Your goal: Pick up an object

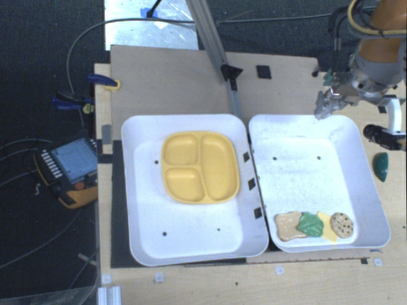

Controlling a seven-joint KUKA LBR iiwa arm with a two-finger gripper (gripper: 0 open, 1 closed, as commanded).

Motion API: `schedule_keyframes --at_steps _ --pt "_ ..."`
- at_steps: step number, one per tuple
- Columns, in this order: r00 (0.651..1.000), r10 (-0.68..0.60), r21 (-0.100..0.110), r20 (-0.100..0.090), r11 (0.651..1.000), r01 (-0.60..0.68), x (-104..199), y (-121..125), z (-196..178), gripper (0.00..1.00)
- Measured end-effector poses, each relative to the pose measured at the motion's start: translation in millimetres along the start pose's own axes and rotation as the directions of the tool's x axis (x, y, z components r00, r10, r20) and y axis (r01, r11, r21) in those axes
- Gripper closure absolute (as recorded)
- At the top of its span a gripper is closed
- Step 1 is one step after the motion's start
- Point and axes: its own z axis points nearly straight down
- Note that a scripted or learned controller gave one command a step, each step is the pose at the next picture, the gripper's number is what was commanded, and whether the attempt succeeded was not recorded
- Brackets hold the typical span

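Several small objects lie along the near edge of the right bin [299, 138]: a tan toast-shaped piece [289, 226], a green leaf-like piece [311, 223], a yellow piece [327, 229] and a round chocolate-chip cookie [342, 224]. My gripper [324, 105] hangs over the far rim of the right bin, well away from those objects. Nothing is visible between its fingers.
The left bin [146, 234] holds a yellow divided plate [200, 166]. A metal pole [213, 37] slants across the back of the bench. A dark green object [380, 166] lies right of the right bin. A handheld device [68, 169] and cables sit off the bench at left.
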Motion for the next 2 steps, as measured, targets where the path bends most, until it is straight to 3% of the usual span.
schedule_keyframes --at_steps 2 --pt "1.0 0.0 0.003 -0.001 1.0 0.0 106 -12 22 1.0"
